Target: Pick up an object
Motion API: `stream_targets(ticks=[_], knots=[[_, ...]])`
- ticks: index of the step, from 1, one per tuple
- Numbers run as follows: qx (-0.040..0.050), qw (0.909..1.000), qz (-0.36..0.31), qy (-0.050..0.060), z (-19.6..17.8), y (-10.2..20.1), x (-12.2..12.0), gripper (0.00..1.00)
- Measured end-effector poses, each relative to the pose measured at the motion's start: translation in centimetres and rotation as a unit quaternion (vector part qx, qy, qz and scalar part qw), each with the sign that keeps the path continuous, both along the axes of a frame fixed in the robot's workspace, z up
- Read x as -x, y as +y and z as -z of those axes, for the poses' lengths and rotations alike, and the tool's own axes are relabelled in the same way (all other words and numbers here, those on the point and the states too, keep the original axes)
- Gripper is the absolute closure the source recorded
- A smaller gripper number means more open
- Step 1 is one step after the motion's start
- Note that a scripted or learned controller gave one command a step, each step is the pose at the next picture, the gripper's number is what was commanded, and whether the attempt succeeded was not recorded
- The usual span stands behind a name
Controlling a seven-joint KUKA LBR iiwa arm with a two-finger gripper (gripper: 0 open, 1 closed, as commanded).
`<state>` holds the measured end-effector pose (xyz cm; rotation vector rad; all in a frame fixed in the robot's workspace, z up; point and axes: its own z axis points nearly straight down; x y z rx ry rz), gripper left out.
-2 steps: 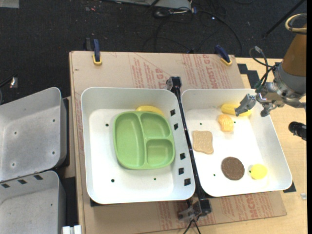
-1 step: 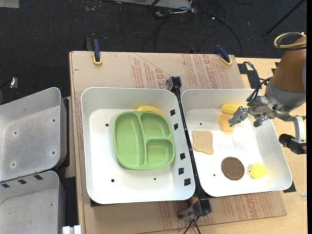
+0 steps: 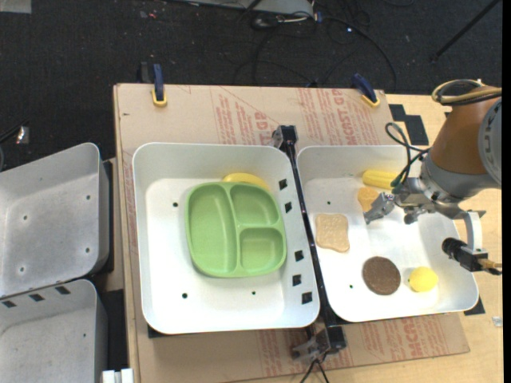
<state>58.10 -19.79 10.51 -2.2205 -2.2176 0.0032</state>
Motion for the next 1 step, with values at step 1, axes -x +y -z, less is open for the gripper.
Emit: stream_targets(ticks=[1], knots=[[0.0009,1.0,0.0,-0.003,-1.31,-0.02,-0.16,1.0]])
